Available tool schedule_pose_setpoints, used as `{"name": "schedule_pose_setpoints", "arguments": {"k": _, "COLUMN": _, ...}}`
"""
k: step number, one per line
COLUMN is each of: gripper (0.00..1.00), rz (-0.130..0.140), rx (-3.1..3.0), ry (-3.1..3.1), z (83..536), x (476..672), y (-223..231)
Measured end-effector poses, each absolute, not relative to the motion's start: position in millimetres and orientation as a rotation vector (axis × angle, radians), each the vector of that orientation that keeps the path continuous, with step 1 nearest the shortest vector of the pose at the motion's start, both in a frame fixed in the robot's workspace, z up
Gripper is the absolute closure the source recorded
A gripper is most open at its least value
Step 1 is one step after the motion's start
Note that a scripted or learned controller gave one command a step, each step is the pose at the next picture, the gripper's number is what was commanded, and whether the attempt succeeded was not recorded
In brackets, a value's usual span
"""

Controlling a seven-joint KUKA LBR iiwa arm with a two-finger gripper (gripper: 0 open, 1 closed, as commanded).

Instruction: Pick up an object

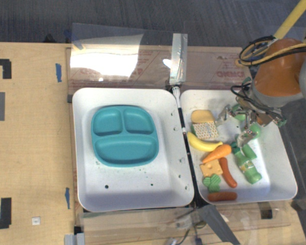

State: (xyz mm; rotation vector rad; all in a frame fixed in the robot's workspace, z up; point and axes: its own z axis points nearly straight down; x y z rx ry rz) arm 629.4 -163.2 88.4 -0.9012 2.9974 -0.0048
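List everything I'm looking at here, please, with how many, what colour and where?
bins: 2, white, side by side on the bench
divided plate: 1, teal, left bin
banana: 1, yellow, right bin
carrot: 1, orange, right bin
sausages: 2, red-brown, right bin, front
green toy foods: several, right bin, right side
bread piece: 1, tan, right bin, back
arm: 1, orange band, above right bin
gripper: 1, over right bin

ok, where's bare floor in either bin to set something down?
Left bin: a bare strip between the teal tray and the near wall, plus margins on the tray's left. Right bin: crowded; toy food runs from the bread through the banana and carrot to the sausage, with the gripper above the green pieces.
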Motion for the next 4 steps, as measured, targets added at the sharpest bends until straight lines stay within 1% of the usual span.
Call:
{"name": "schedule_pose_setpoints", "arguments": {"k": 1, "gripper": 0.0, "rz": -0.004, "rx": -0.62, "ry": 3.071, "z": 89, "x": 566.9, "y": -183}}
{"name": "schedule_pose_setpoints", "arguments": {"k": 2, "gripper": 0.0, "rz": -0.006, "rx": -0.754, "ry": 3.038, "z": 89, "x": 603.1, "y": -179}}
{"name": "schedule_pose_setpoints", "arguments": {"k": 3, "gripper": 1.0, "rz": -0.012, "rx": -0.751, "ry": 3.025, "z": 103, "x": 607.2, "y": -178}}
{"name": "schedule_pose_setpoints", "arguments": {"k": 4, "gripper": 1.0, "rz": -0.007, "rx": -0.79, "ry": 3.028, "z": 89, "x": 669.8, "y": -187}}
